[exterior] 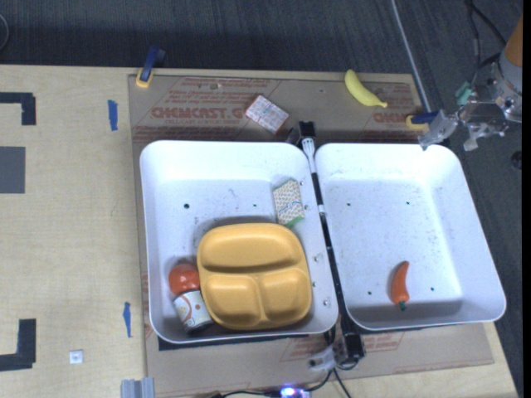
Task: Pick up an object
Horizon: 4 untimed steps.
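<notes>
My gripper (465, 127) hangs at the far right, just beyond the back right corner of the right bin (465, 222), and nothing shows in its hold. A red chili pepper (401, 283) lies near the front of the right bin. In the left bin (166, 189), a yellow divided tray (253, 274) lies at the front. A small bottle with a red cap (187, 298) rests against the tray's left side. A patterned packet (288, 201) leans by the bin's right wall.
A yellow banana (363, 89) and a second patterned packet (265, 113) lie on the cardboard sheet behind the bins. A blue-and-yellow clamp (149, 65) grips the sheet's back left corner. A thin rod (406, 40) slants down toward the gripper.
</notes>
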### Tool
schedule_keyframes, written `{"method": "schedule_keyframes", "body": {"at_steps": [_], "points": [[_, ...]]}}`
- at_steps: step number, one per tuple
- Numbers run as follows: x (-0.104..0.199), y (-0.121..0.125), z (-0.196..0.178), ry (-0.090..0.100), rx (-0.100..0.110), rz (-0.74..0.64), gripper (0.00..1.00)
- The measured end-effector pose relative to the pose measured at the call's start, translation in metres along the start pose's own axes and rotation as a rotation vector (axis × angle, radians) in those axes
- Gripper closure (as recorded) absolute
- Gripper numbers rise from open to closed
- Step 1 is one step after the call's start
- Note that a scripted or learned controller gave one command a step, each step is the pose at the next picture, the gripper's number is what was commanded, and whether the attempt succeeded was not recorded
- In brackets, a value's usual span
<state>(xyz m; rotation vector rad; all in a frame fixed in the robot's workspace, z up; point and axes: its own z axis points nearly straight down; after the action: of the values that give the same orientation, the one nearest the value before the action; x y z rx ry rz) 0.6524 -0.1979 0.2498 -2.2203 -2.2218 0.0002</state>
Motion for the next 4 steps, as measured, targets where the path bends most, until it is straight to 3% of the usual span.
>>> {"method": "schedule_keyframes", "body": {"at_steps": [1, 2, 3, 4], "points": [[0.079, -0.031, 0.132, 0.001, 0.001, 0.0, 0.0], [0.066, -0.111, 0.164, -0.001, -0.002, 0.002, 0.0], [0.093, -0.172, 0.164, 0.001, -0.003, 0.001, 0.0], [0.093, -0.171, 0.154, 0.0, -0.008, 0.002, 1.0]]}}
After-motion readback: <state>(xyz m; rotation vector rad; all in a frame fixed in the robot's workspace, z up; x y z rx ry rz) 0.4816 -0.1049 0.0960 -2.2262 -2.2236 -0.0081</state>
